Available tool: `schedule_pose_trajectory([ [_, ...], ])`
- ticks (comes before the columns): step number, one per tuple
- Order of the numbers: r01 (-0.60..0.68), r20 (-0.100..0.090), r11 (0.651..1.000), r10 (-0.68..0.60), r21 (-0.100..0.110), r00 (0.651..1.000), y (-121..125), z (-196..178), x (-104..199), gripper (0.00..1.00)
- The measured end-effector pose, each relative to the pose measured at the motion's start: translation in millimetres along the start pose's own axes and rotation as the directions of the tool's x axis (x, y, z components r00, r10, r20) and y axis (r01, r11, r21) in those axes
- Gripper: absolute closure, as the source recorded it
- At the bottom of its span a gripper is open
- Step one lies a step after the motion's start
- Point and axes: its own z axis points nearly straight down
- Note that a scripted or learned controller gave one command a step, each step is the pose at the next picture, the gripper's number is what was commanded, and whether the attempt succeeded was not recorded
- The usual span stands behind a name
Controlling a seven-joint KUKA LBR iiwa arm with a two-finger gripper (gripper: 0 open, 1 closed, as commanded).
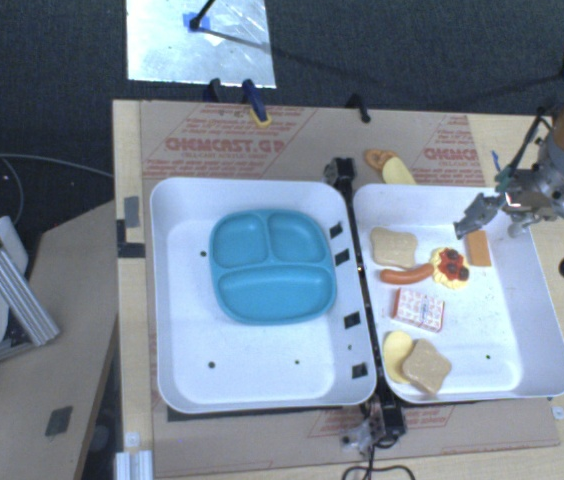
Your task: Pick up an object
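Observation:
The right bin [537, 368] holds several toy foods: a bread slice [394, 246], a red sausage [407, 275], a yellow round with red topping [450, 266], a small orange block [478, 249], a pink checked wafer [420, 311], a yellow piece [396, 347] and a tan toast [427, 367]. My gripper [493, 220] hangs over the bin's upper right part, just above the orange block. Its fingers are spread, so it is open with nothing between them.
The left bin [182, 368] carries a blue divided plate [270, 266]. Behind the right bin, on the cardboard, lie a yellow piece [398, 172] and an orange one [377, 158]. A black clamp row [355, 268] runs along the seam between the bins.

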Motion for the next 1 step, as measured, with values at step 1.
schedule_pose_trajectory([
  [1, -0.002, 0.005, 1.000, 0.002, -0.005, 1.000, 32.7, 166.3, -34.8, 0.00],
])
